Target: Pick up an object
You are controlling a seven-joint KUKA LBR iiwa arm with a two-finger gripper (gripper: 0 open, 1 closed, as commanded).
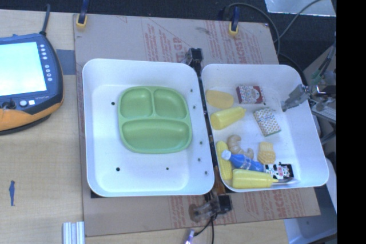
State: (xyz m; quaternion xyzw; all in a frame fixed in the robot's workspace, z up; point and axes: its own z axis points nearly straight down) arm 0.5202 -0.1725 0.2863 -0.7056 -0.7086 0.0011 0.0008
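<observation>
Two white bins sit side by side on the bench, and my gripper (293, 99) hangs at the right edge of the right bin (306, 137), its grey tips pointing left and down over the rim. From this slant I cannot tell whether it is open or closed; it is small and partly blurred against the bin wall. Nothing shows between its tips, and it touches none of the objects in the bin.

All the loose things lie in the right bin. Nearest my gripper are a small red and white packet (250, 94) near the far wall and a speckled tan packet (267, 122) just below it, both a little to the left of the tips and apart from them. Along the bin's left side lie a pale yellow piece (219, 99) and, below it, a yellow banana-like piece (227, 118). Toward the near end sit a tan lumpy item (235, 143), a waffle-like cracker (266, 152), a corn cob (224, 162), a blue and white bottle (245, 163), a long yellow piece (251, 180) and a black and white cow-patterned item (282, 171), crowded close together.

The left bin (103, 171) holds a green divided plate (154, 120) lying flat near its middle. A handheld control tablet (26, 80) rests on the bench at far left.
</observation>
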